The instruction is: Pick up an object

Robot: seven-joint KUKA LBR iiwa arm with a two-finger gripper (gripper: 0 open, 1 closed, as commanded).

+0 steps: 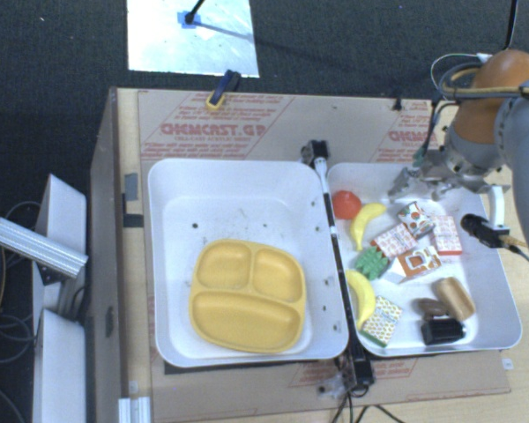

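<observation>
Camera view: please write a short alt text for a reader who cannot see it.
A grey robot arm reaches from the right, its claw above the far edge of the right bin, which holds two bananas, a tomato and small boxes. The left bin holds a yellow tray.

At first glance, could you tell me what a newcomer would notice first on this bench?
Most likely the yellow divided tray, lying alone in the left bin. Next, the right bin, crowded with small things: an orange ball, two bananas and printed cartons. Above that bin's far edge hangs the gripper on the grey arm.
</observation>
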